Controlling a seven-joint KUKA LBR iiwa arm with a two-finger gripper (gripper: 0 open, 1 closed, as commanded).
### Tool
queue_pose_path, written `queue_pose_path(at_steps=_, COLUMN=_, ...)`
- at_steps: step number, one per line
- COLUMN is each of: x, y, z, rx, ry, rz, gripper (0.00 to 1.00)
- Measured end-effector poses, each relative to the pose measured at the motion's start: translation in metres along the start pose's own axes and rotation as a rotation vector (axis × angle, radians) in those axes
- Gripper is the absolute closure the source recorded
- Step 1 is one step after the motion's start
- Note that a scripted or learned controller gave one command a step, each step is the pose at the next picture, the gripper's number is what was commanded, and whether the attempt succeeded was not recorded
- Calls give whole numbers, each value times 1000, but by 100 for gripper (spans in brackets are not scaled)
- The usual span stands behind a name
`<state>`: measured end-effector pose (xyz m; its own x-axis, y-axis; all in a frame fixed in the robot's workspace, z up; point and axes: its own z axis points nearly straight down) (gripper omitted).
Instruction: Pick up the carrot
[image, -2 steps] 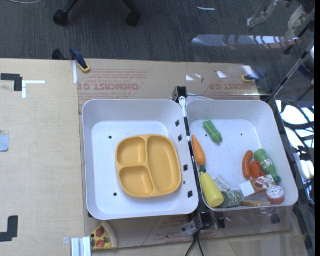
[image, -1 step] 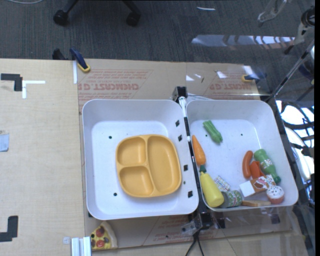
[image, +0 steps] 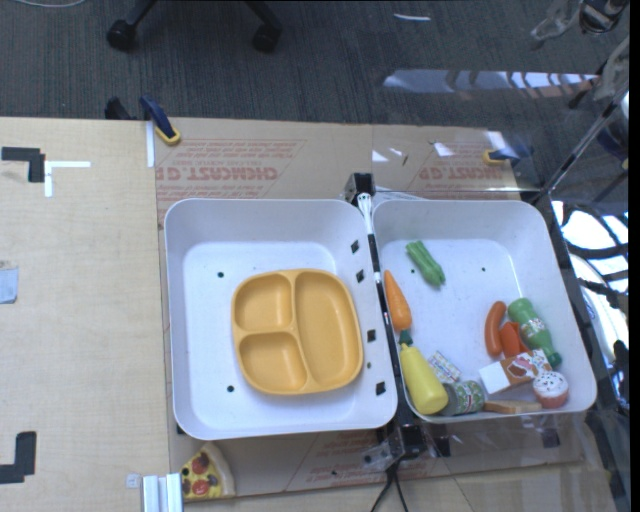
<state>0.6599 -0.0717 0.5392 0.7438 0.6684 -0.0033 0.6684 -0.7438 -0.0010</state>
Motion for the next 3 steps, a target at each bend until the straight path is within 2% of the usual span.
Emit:
queue_pose_path(at_steps=1, x=-17, y=2, z=0, rx=2, ry=-1, rz=423, gripper=0)
queue_pose_path(at_steps=2, x=-21, y=7, z=-1, rx=1, ry=1, rz=533, gripper=0)
queue_pose_path(at_steps=3, x=-27, y=8, z=-1, rx=0, ry=1, rz=536, gripper=0)
